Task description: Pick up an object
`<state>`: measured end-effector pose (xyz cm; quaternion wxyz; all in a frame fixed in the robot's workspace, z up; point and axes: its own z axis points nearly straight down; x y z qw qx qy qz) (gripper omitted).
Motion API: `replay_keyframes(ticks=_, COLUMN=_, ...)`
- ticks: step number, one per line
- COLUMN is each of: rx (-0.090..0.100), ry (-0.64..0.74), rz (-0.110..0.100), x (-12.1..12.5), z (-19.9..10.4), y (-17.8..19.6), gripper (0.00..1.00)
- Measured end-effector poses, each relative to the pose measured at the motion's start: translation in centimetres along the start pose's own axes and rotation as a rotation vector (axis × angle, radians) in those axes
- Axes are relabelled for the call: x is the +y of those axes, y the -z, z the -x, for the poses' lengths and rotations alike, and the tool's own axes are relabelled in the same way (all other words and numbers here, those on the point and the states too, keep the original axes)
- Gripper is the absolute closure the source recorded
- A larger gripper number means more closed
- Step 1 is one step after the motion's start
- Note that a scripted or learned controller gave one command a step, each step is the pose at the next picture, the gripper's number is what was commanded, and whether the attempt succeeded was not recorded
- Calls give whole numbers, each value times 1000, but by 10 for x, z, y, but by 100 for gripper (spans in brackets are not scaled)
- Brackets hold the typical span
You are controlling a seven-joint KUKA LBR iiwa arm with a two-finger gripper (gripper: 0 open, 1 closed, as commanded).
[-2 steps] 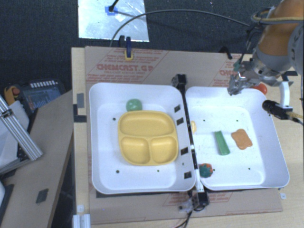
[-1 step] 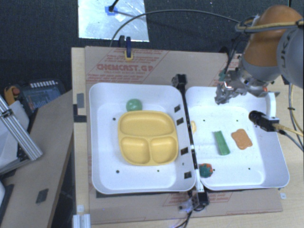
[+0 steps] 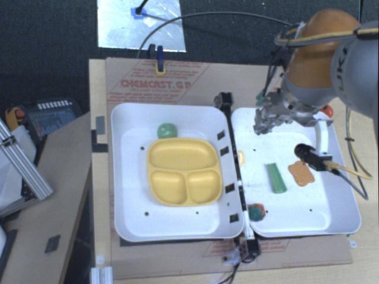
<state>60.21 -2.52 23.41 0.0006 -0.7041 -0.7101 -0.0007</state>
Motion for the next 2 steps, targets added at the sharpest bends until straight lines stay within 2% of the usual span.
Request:
replay_keyframes(ticks=1, rx=0, ry=0, rz=-2, x=-25, z=-39, y=-9, gripper=100)
replay_keyframes(ticks=2, rx=0, ry=2, rz=-2, x=-50, z=-98, y=-11, gripper=100)
